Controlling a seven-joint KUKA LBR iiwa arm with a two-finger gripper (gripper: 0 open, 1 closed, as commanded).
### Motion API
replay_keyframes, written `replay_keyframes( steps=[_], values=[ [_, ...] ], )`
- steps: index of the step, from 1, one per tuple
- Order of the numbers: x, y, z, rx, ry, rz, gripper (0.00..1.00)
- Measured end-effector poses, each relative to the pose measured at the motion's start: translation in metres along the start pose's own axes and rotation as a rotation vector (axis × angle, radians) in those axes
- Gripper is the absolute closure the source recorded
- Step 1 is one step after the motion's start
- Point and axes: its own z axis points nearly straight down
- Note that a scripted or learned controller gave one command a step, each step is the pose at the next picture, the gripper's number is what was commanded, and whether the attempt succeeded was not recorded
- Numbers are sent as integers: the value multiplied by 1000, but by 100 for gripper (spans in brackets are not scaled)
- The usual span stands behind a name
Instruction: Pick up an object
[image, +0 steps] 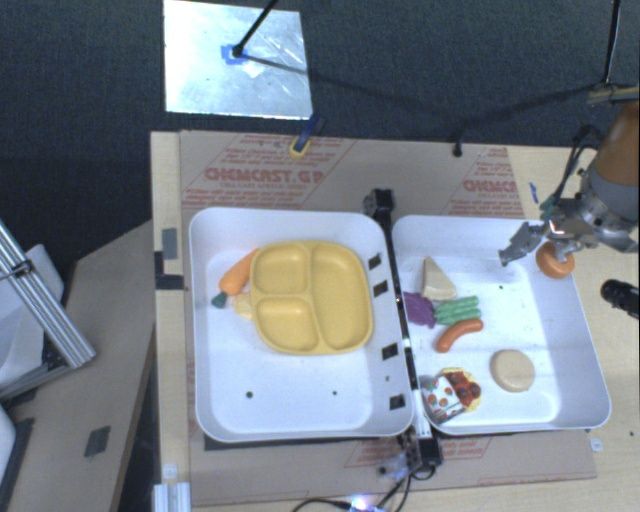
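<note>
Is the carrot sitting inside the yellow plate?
No, the carrot lies in the left bin beside the yellow plate.

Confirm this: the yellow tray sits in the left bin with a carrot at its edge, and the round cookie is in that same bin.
Wrong on the cookie. The camera view shows it in the right bin. The yellow tray and carrot are in the left bin, as stated.

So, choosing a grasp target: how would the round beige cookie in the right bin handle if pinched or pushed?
The cookie looks flat and disc-shaped, so it would probably slide rather than roll. Its low profile may give fingers little edge. It lies apart from the other toys.
</note>
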Motion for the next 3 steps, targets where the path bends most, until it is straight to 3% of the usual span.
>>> replay_keyframes(
  steps=[1, 3],
  values=[
    [0, 3, -7, -12, -2, -2, 0],
    [-5, 1, 98, -7, -1, -1, 0]
  ],
)
